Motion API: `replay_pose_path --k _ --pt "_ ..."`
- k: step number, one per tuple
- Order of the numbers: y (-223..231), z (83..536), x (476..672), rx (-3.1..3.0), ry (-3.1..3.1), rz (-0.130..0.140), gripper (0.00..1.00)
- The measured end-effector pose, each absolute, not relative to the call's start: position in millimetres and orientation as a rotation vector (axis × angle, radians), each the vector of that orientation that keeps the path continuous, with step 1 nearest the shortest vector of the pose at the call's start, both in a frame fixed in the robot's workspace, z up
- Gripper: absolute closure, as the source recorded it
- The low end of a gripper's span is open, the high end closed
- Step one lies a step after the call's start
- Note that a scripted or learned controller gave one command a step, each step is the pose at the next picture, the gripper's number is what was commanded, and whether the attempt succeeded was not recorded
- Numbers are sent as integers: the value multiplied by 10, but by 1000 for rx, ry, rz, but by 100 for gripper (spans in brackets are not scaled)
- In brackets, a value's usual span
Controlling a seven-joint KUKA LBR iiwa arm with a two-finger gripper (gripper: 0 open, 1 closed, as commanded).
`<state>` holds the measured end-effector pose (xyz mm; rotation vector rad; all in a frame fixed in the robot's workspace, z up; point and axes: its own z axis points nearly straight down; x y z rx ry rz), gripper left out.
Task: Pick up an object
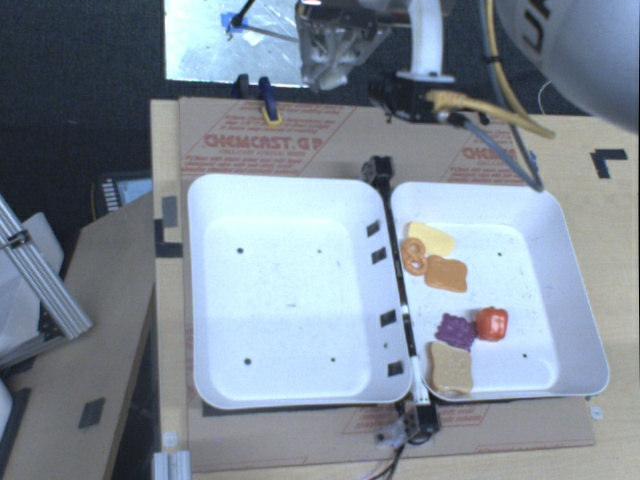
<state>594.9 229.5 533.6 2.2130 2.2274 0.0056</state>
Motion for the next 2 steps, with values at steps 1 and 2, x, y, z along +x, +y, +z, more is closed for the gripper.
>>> replay_pose_path --k 1,2 --pt "2226 5365 5232 2214 2229 6 100" --pt "2224 5468 5252 2213 2229 8 100"
